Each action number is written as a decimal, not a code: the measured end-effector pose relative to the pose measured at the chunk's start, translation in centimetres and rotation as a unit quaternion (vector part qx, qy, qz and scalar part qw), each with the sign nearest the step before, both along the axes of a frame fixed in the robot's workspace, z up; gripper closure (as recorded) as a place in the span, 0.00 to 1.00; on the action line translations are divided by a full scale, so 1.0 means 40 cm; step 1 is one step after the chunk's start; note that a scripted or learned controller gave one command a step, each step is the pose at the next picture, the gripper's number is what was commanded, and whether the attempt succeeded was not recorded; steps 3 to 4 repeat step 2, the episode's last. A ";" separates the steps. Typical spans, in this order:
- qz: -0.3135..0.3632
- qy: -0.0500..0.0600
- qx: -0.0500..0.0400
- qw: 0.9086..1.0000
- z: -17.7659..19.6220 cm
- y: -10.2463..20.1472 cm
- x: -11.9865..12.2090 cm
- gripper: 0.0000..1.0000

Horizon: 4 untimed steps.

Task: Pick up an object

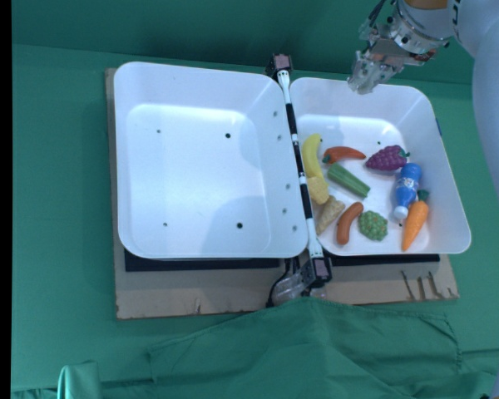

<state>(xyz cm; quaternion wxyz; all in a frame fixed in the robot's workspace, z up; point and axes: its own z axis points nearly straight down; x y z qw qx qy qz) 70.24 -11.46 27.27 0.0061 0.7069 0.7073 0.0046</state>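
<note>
The right bin (437, 152) holds several toy foods: a yellow banana (313, 155), a red chili (343, 153), a green cucumber piece (348, 180), purple grapes (387, 158), a blue and white bottle (405, 190), an orange carrot (415, 224), a green bumpy ball (372, 225), an orange sausage (348, 223), a yellow corn piece (318, 190) and a tan wedge (328, 214). My gripper (367, 80) hangs above the far rim of the right bin, well clear of the objects, with nothing seen between its fingers.
The left bin (201, 160) lies beside the right one, with a black-and-white divider bar (296, 152) between them. Both sit on a cardboard sheet (195, 289) on green cloth. A fold of green cloth (316, 347) bunches at the front.
</note>
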 end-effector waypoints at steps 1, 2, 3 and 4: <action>-0.001 0.005 0.000 1.000 -0.015 -0.004 -0.003 0.00; 0.000 0.011 0.001 1.000 -0.226 0.048 -0.005 0.00; 0.000 0.011 0.001 1.000 -0.226 0.048 -0.005 0.00; 0.000 0.011 0.001 1.000 -0.226 0.048 -0.005 0.00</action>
